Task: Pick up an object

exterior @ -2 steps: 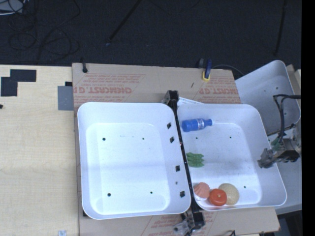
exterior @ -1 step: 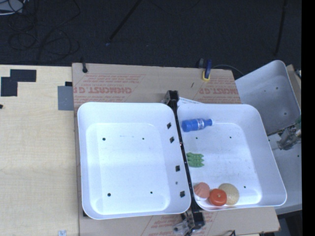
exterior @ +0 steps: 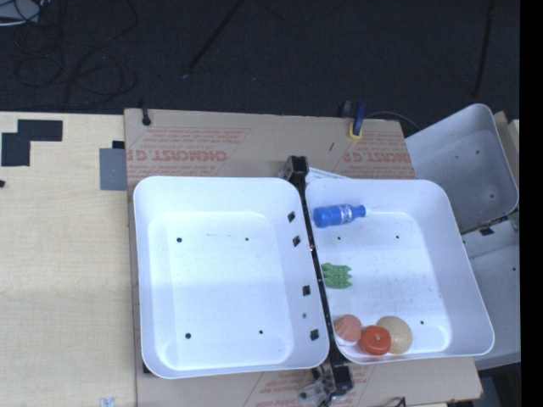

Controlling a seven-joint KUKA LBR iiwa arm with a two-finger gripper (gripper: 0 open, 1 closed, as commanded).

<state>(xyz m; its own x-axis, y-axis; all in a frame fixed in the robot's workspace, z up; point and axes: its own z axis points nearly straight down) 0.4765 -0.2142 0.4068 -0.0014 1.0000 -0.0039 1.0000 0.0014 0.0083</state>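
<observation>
I see a blue bottle lying on its side at the far end of the right bin. A green piece lies near the inner wall. Pink, red and tan rounds huddle at the near edge. The left bin adjoins it. I cannot tell the claw's state.

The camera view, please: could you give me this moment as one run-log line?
right bin: blue bottle, green item, three round pieces in near corner | nothing lifted
</observation>
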